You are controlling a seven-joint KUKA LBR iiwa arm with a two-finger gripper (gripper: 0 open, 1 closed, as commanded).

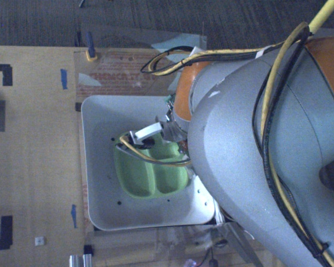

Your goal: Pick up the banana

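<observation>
The banana is hidden, probably beneath the gripper [166, 141], which hangs low over the green divided dish [136, 177] in the white bin [100, 166], as if placed for a grasp there. Whether the gripper is open or closed I cannot tell: the grey arm [245, 149], reaching from the right, blocks that part.

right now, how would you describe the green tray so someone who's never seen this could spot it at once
Find the white bin on the tan bench. In its middle, partly under the grey arm, lies a pale green tray. It is the one green thing there, with rounded corners and a ridge splitting it into compartments.
</observation>
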